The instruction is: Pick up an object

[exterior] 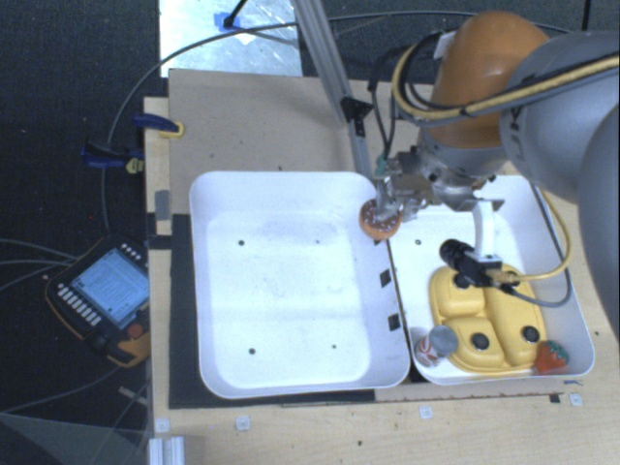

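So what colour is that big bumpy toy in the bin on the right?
Yellow, with dark round spots on top. The bumpy toy shows best in the camera view.

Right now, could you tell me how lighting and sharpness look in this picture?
Camera view: even, bright light washes out the left bin floor; the gripper and the small orange-brown object beneath it are soft and blurry; the yellow toy reads clearly; the floor is dark.

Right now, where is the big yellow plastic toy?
The big yellow plastic toy lies in the right white bin, toward its near end, between a small grey-capped object and a small red object.
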Robot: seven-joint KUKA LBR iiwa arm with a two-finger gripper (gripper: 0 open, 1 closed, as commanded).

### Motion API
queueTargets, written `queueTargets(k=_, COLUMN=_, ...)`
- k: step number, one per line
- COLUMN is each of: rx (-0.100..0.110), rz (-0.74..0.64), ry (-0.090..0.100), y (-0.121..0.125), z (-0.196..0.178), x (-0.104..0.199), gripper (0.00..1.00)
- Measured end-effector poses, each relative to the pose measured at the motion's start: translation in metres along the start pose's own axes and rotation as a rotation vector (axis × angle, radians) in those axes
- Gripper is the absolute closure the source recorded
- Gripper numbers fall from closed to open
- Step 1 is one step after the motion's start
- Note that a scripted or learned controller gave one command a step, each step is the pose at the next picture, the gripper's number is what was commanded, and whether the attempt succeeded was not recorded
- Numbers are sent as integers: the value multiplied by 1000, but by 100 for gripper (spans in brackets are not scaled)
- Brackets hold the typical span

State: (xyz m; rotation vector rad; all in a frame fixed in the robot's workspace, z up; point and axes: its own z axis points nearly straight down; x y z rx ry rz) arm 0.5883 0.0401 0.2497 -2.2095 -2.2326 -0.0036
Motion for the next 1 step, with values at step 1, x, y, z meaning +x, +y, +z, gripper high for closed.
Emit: queueTargets(k=1, rx=1, rz=0, ry=1, y=-8, z=-1, x=51, gripper=100)
